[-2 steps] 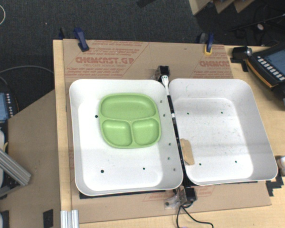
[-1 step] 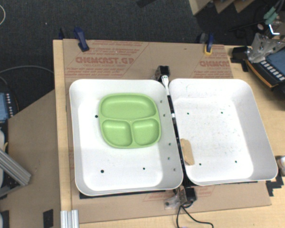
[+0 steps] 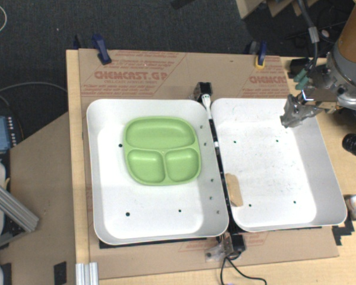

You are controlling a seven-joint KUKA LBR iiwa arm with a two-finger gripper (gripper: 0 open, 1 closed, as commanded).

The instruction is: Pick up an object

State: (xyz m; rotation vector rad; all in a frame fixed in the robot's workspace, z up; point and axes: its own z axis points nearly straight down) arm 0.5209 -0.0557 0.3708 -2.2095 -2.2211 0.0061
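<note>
1. Claw [image 3: 289,119] sits at the upper right corner of the right bin [image 3: 320,177], at about 2 o'clock from the bench centre, low over the white floor beside the far rim. Finger spacing: cannot tell, since the tips read as one grey lump. Nothing seen between them.
2. Task object: green divided plate [image 3: 162,150], lying flat in the left bin [image 3: 107,206], upper half, slightly toward 12 o'clock from that bin's centre. One long compartment on the far side, two smaller ones on the near side. Well apart from the claw, at roughly 9 o'clock from it, across the seam between the bins.
3. Plate clear of all four walls of the left bin; nearest to the far wall.
4. Right bin floor bare white with faint grey speckling and a few dark dots.
5. Small tan scrap [image 3: 234,190] on the seam between the bins, at about 8 o'clock from the right bin's centre, resting against its left rim.
6. Arm wrist [image 3: 344,70] enters from 3 o'clock, grey housing with cables, above the right bin's far corner.
7. Both bins on a cardboard sheet [image 3: 136,70] with red print, held at its far edge by a blue clamp [image 3: 100,48] at 11 o'clock and a second clamp [image 3: 260,54] at 1 o'clock.
8. Black fitting [image 3: 203,90] at 12 o'clock, at the far end of the seam.
</note>
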